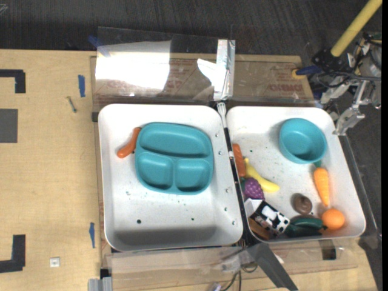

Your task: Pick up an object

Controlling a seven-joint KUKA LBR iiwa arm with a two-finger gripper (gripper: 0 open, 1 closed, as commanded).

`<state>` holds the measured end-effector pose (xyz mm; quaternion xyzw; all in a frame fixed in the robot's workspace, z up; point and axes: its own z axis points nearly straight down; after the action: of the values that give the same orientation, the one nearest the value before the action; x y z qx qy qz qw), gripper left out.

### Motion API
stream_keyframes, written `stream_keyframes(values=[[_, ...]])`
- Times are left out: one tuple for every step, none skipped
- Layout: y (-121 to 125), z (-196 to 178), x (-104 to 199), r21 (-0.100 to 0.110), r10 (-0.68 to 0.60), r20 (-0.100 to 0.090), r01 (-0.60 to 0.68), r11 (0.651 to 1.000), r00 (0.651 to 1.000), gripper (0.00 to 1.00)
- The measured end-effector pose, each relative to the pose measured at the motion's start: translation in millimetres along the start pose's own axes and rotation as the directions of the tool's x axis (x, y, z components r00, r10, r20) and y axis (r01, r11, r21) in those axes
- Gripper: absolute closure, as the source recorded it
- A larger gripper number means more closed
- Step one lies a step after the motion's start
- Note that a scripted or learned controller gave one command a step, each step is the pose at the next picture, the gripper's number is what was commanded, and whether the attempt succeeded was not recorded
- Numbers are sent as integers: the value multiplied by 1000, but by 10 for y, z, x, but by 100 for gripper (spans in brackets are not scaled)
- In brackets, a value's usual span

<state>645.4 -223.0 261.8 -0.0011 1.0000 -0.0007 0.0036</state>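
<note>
Two shallow white plastic bins are seen side by side on a pale wooden surface (42, 180). In the left bin (170, 223), a teal three-compartment plastic plate (174, 156) is placed toward the far edge, with a small orange toy sausage (128, 144) lying against the plate's left rim.

The right bin (267, 144) is more crowded. A round teal plastic bowl (301, 139) is set in its far right corner. Along its left wall an orange-red toy piece (238, 157) is laid, and just nearer the front a yellow toy banana (262, 181) and a purple toy grape bunch (253, 189) are found touching each other. An orange toy carrot (322, 185) is positioned by the right wall, a small round brown toy (301, 204) beside it, and a round orange toy fruit (333, 218) in the front right corner. A dark green toy (305, 225) and a black-and-white toy (274, 218) are packed along the front edge.

The grey metal tool (350, 115) is seen past the far right corner of the right bin, outside its rim and apart from every toy; whether it is spread or closed cannot be told. A yellow rod (357, 22) is angled behind it.

Clear plastic sheeting (157, 65) is fixed behind the bins. No legible writing is made out.
</note>
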Motion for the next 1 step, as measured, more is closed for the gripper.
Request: stream_keyframes(values=[[5,966,416,0,248,-8,-248,969,969,0]])
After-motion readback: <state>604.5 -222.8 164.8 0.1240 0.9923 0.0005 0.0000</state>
